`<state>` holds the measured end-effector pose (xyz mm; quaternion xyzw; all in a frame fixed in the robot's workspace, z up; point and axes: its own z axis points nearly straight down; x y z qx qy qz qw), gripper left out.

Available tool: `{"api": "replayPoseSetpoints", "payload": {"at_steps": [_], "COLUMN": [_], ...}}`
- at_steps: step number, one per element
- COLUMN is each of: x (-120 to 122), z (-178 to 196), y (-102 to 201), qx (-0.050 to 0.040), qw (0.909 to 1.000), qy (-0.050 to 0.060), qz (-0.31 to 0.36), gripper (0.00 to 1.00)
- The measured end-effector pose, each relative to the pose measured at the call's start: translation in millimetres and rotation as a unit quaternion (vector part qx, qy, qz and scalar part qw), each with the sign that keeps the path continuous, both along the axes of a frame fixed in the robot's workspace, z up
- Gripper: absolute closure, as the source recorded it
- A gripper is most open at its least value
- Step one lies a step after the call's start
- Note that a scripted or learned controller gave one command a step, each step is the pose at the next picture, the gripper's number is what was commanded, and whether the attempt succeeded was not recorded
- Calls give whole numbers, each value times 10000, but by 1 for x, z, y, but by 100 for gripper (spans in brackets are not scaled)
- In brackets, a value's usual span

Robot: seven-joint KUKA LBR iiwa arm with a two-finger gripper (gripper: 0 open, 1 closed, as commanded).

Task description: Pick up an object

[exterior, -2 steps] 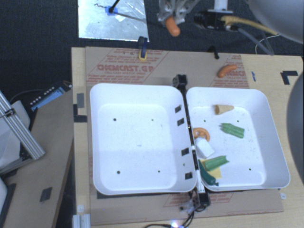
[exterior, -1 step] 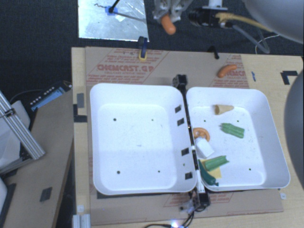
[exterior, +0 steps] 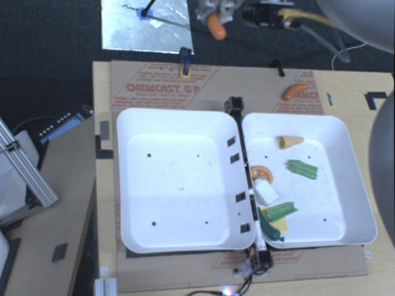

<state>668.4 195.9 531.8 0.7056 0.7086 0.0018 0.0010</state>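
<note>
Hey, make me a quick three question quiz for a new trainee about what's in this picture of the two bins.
1. True or false: the gripper at the top of the view has an orange sausage-shaped object between its fingers.
2. Multiple choice: where does the second orange sausage lie? A) in the left bin B) in the right bin C) on the cardboard beyond the right bin
3. Fill in: the tan cone-shaped piece lies in the ___ bin.

Key:
1. True; the object sits at the tips, high above the bench.
2. C; it rests on the cardboard past the far rim of the right bin.
3. Right; the left bin does not contain it.
</note>
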Motion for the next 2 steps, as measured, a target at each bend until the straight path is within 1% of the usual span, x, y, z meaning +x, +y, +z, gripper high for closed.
{"api": "replayPoseSetpoints", "payload": {"at_steps": [2], "x": [0], "z": [4], "y": [24], "qx": [0], "qw": [10000], "qy": [7], "qz": [4], "gripper": [100]}}
